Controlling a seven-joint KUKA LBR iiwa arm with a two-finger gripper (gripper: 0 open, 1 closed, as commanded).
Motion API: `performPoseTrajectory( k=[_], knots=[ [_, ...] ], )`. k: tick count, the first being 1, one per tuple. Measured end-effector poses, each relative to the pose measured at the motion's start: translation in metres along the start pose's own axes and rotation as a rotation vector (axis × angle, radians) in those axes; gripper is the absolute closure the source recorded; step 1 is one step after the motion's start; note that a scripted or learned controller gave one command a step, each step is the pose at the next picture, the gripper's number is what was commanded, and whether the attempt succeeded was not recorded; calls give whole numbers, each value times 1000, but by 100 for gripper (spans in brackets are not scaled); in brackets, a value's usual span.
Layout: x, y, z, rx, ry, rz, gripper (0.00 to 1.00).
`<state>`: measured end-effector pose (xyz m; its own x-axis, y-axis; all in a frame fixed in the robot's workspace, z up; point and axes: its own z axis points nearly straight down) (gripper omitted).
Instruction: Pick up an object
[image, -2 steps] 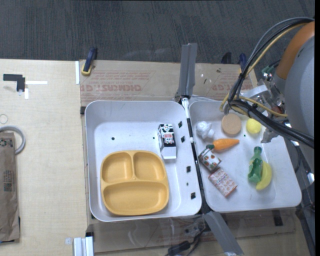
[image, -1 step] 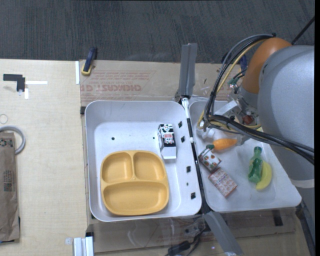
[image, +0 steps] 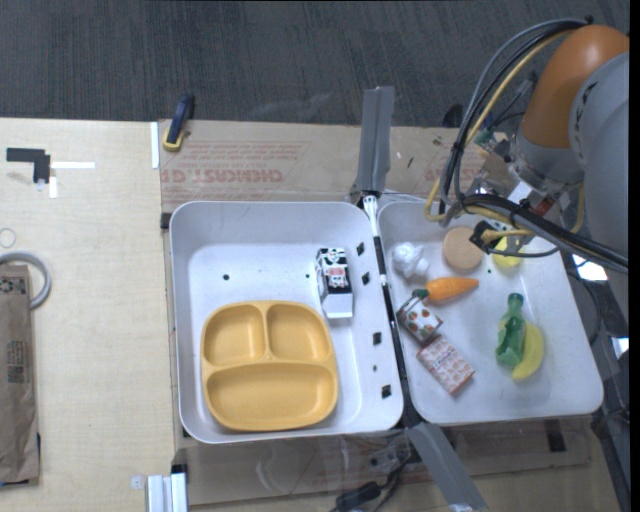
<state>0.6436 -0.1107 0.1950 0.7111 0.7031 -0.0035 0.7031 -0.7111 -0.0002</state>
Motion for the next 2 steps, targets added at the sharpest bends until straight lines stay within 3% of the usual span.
performPoseTrajectory(
  k=[1,2],
  knots=[
    [-47,-22,81,3,0,-36,0],
    [-25,-2,104,2,0,464,0]
  ],
)
